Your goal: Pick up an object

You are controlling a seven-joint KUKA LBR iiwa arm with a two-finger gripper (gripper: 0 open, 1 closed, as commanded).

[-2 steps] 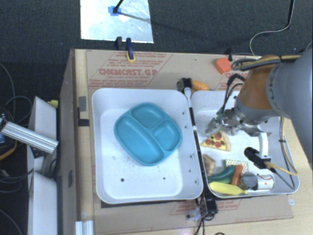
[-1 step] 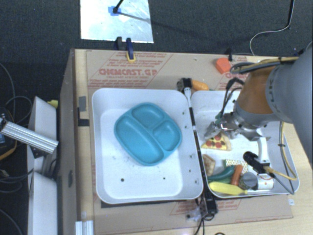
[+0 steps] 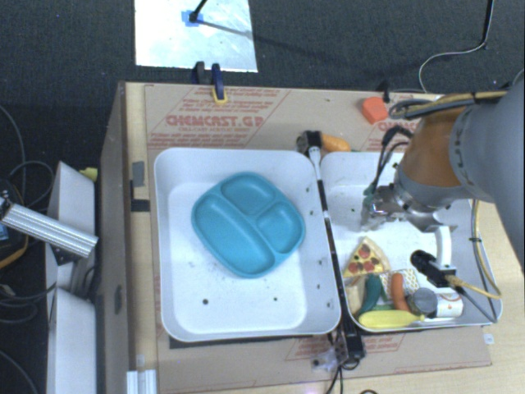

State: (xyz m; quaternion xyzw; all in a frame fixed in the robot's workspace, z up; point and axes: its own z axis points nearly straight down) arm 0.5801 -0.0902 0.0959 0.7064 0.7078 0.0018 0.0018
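Observation:
My gripper [image 3: 376, 207] hangs low over the middle of the right bin [image 3: 349, 175], on the grey arm with the orange band [image 3: 426, 158] that reaches in from the right. A toy pizza slice [image 3: 367, 260] lies just in front of it, apart from it. Along the bin's front edge lie a green piece [image 3: 372, 291], an orange sausage-shaped piece [image 3: 398, 290], a yellow banana [image 3: 385, 320], a grey lump [image 3: 422, 302] and a white piece [image 3: 449, 308]. Nothing shows in the gripper.
The left bin [image 3: 176, 245] holds a blue divided plate [image 3: 246, 222]. A black divider bar [image 3: 324, 220] runs between the bins. Behind them lie an orange block [image 3: 374, 109] and a small orange item [image 3: 335, 144]. Cables trail at the right.

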